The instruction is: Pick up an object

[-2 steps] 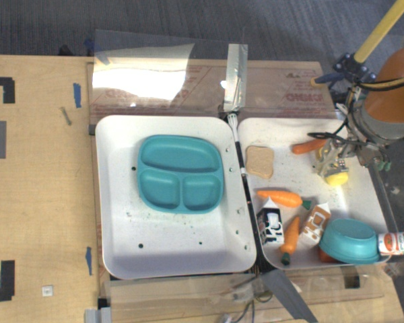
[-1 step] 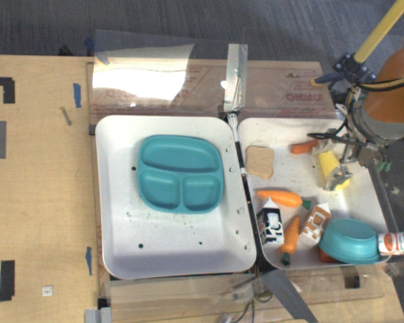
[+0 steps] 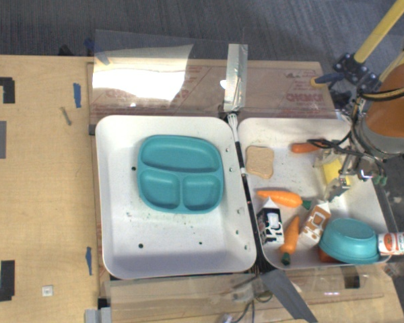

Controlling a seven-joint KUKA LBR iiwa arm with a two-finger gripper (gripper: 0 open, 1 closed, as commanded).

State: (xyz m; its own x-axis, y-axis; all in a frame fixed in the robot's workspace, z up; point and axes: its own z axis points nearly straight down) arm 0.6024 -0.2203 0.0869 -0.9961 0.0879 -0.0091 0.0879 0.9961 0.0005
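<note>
Two carrots [image 3: 280,197] beside the teal bowl [image 3: 350,241].

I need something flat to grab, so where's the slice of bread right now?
The bread slice lies in the right bin, near its left wall, just above the upper carrot.

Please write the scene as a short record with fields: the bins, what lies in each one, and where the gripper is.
left bin: teal divided plate
right bin: tan slice, two carrots, teal bowl, small carton, black-and-white item, yellow piece, orange stick
gripper: over the right side of the right bin, near the yellow piece
grasp: cannot tell
</note>
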